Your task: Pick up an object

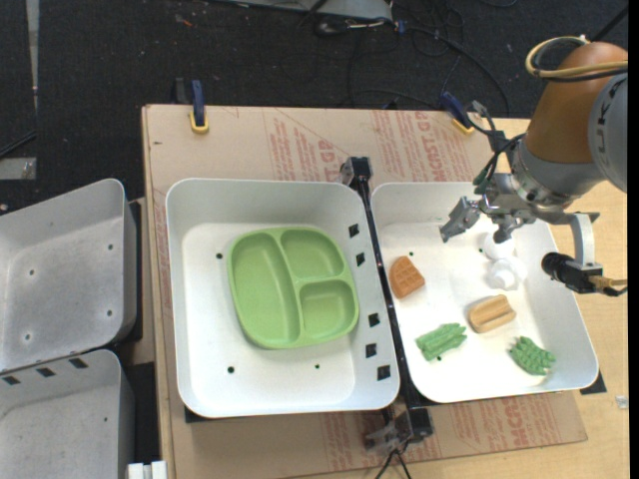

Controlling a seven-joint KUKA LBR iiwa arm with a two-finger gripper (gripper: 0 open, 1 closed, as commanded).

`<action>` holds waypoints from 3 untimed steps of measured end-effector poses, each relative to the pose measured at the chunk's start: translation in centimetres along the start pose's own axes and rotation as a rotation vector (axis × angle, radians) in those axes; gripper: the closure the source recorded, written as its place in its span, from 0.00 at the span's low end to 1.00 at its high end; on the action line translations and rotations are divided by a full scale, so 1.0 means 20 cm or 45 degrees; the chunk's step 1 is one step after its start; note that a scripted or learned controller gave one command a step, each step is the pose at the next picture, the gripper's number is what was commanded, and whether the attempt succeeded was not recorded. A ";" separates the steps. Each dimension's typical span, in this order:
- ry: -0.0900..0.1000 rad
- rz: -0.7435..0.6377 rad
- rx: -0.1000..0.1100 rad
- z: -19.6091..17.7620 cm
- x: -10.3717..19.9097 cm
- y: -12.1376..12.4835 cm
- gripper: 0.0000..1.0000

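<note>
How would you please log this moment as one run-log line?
gripper: open, holding nothing, over right bin far side | white object just below it | green tray: left bin | pick: not yet done

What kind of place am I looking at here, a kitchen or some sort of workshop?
Most likely a robotics lab test bench, not a kitchen. A robot arm with a claw hangs over two white bins clamped to a board, the food looks like toys, and loose cables trail across the dark floor.

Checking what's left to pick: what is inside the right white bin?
The right white bin holds an orange chunk, a tan bread-like piece, two green pieces and a white object. The gripper covers part of the floor.
</note>
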State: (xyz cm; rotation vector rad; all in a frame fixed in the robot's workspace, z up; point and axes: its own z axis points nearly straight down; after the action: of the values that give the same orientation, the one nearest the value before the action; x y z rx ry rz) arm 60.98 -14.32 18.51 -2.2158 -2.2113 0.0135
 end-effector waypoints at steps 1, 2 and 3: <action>-0.002 -0.004 -0.018 -0.04 0.00 0.02 0.00; -0.001 -0.003 -0.012 0.27 0.03 0.02 0.00; -0.002 -0.002 -0.015 0.47 0.03 0.02 0.00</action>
State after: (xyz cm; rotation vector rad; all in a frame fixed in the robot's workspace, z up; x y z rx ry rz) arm 61.17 -13.66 9.01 -2.2205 -2.2200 0.0025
